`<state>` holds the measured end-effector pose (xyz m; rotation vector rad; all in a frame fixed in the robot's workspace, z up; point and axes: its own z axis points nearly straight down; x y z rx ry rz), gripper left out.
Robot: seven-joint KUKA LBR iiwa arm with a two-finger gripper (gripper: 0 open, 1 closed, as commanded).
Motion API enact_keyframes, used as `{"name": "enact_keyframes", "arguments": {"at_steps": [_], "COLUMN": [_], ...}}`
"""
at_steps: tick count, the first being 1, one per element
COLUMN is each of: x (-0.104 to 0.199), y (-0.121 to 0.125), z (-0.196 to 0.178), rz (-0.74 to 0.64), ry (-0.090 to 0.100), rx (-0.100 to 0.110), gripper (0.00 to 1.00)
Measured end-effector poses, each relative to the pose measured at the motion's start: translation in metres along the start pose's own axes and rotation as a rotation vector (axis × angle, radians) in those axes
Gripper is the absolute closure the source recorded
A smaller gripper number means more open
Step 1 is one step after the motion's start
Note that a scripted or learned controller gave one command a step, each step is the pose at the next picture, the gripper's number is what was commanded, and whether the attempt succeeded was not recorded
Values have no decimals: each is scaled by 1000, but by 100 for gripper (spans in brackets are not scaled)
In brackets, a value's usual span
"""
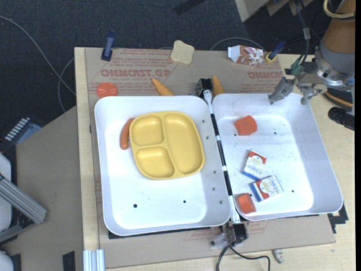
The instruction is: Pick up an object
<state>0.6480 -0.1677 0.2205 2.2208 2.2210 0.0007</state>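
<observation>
Camera view is showing you the grey two-finger gripper (293, 91) hanging over the top edge of the right white bin (316, 151), with its fingers spread apart and nothing between them. A round orange-red block (245, 125) is lying in that bin, near the claw but not touching it. Two small white snack boxes (255, 164) (267, 187) are sitting lower down. A yellow divided plastic plate (167, 144) is resting in the left white bin (113, 196).
</observation>
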Motion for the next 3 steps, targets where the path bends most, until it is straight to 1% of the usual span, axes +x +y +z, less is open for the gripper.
{"name": "enact_keyframes", "arguments": {"at_steps": [1, 2, 3], "x": [44, 74, 74], "y": [3, 5, 7], "z": [81, 137, 125], "rz": [-1, -1, -1], "ry": [1, 2, 1], "rx": [3, 4, 0], "gripper": [0, 0, 100]}}
